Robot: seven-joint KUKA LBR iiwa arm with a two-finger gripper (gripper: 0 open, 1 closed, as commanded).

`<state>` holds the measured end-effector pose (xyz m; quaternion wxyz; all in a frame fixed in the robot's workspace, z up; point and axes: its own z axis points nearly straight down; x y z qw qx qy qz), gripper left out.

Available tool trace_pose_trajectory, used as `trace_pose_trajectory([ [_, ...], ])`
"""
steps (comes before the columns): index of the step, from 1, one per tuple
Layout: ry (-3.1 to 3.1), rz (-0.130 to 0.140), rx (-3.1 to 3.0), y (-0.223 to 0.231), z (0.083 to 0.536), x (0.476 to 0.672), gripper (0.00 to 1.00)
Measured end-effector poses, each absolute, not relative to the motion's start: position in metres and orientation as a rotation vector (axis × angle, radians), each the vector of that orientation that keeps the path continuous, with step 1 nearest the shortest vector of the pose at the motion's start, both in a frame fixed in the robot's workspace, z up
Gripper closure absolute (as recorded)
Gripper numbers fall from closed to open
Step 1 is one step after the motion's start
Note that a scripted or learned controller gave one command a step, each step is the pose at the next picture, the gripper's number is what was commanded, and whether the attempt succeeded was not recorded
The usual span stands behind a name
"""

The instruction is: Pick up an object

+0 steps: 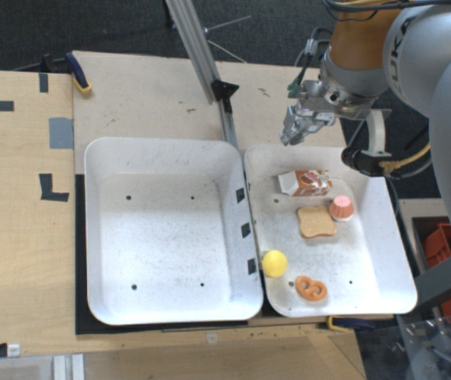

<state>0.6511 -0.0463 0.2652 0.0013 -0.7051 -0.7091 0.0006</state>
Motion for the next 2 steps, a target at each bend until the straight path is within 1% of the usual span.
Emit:
trace_pose_trajectory([
  [1,-2.227,0.002,-2.211,0.016,0.257,0.636,1.00],
  [2,-2.226,0.002,-2.212,0.063,0.255,0.632,1.00],
])
